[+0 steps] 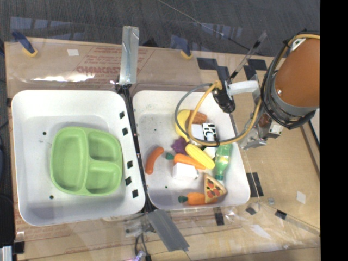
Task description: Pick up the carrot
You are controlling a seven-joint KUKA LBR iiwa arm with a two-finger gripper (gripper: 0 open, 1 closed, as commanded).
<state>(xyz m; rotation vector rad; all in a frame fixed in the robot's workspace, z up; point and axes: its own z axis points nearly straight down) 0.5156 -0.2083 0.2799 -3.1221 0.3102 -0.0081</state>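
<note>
Your carrot (186,160) lies in the middle of the right bin (142,145), its long axis nearly level. The gripper (262,136) hangs off that bin's right edge; its state can't be told.

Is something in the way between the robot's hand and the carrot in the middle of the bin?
Yes. A yellow banana lies between the gripper and the carrot, and it seems to cover the carrot's right end. A purple toy also sits close against the carrot's far side.
</note>
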